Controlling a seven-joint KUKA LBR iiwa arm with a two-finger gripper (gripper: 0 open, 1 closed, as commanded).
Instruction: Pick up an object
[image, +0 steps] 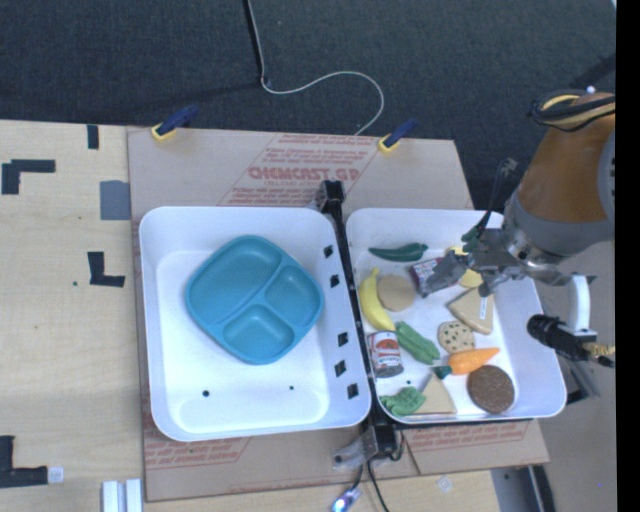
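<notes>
The right bin (540, 400) holds several toy foods: a green chili (400, 251), a banana (374, 300), a tan round piece (396, 293), a cheese wedge (473, 311), a chip cookie (455, 335), a carrot (469, 360), a small can (385, 353) and a brown patty (490, 388). A dark purple packet (434, 273) lies near the bin's upper middle. My gripper (474, 264) hangs low over the bin's upper right part, right beside the packet's right end. Whether it touches the packet is unclear.
A blue divided plate (255, 298) lies in the left bin (165, 400). A black divider (345, 290) runs between the bins. A green pickle (417, 342), a sandwich slice (436, 399) and a leafy green piece (402, 403) crowd the right bin's front.
</notes>
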